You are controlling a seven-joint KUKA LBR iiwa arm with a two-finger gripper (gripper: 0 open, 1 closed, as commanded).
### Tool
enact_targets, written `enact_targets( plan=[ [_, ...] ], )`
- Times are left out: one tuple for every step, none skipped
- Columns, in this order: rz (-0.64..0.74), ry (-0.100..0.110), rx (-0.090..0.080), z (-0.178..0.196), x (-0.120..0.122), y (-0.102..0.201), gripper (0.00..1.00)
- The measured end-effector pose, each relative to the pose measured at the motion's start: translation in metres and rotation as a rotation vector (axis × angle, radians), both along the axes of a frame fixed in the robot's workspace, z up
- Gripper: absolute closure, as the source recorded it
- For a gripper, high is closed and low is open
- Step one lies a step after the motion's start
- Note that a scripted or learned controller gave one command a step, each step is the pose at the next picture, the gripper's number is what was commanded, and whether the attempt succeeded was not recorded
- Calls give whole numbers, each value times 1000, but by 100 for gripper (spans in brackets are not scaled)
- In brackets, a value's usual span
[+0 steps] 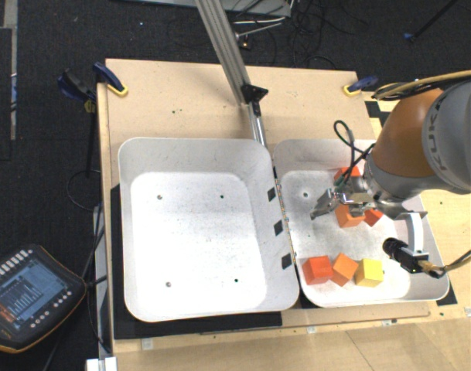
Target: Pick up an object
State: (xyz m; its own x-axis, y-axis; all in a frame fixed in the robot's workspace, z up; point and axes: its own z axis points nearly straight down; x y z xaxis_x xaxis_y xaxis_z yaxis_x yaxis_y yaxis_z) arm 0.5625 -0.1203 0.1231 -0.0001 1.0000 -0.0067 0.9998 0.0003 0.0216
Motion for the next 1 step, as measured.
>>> enact_targets(
  plan=[
    [-1,-1,-1,8,0,0,100]
  ],
)
